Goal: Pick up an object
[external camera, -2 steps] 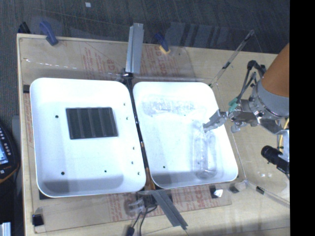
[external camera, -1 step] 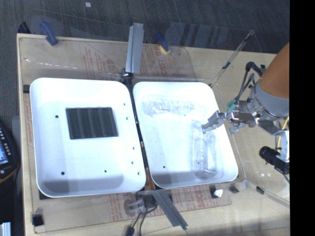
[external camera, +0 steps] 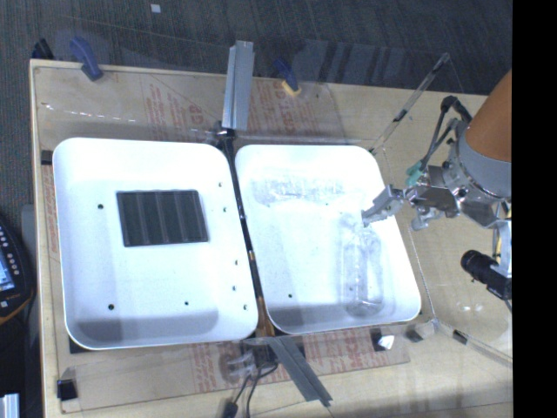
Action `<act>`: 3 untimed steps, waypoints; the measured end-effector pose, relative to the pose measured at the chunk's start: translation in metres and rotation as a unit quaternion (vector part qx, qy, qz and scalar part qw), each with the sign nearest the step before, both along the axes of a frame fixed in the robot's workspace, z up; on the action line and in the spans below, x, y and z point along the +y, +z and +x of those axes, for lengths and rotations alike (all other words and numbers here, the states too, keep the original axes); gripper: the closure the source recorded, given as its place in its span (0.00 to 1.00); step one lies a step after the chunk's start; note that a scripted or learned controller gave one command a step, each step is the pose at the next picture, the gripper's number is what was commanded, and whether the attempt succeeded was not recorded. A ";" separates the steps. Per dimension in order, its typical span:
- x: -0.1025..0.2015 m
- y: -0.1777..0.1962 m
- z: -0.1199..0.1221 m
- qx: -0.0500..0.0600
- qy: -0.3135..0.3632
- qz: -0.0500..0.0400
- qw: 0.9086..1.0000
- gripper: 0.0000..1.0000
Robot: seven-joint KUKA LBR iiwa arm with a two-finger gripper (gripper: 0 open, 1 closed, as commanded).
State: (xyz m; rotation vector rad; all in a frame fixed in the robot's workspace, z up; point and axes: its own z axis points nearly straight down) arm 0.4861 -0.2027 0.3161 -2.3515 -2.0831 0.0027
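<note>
Your gripper [external camera: 389,204] hovers at three o'clock over the right white bin [external camera: 287,312]; you cannot tell its jaws' state. Next, descend onto the clear plastic bottle [external camera: 362,273].

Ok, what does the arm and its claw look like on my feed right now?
The arm is grey with an orange band above the wrist, entering from the right. The claw is small, metallic grey, on a cluttered silver wrist block with thin dark cables looping above and a black cylindrical part below.

there's a clear plastic bottle [external camera: 361,273] lying on its side near the right wall of the right bin [external camera: 287,307], plus a crinkly transparent wrapper [external camera: 296,189] up near its far edge
</note>
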 end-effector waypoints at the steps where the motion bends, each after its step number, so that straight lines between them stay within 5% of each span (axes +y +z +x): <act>1: 0.002 0.009 -0.009 -0.002 0.000 0.000 1.000 0.00; 2: 0.046 -0.083 -0.009 0.001 -0.052 0.001 0.999 0.00; 3: 0.006 -0.088 0.031 0.000 -0.054 0.001 0.999 0.00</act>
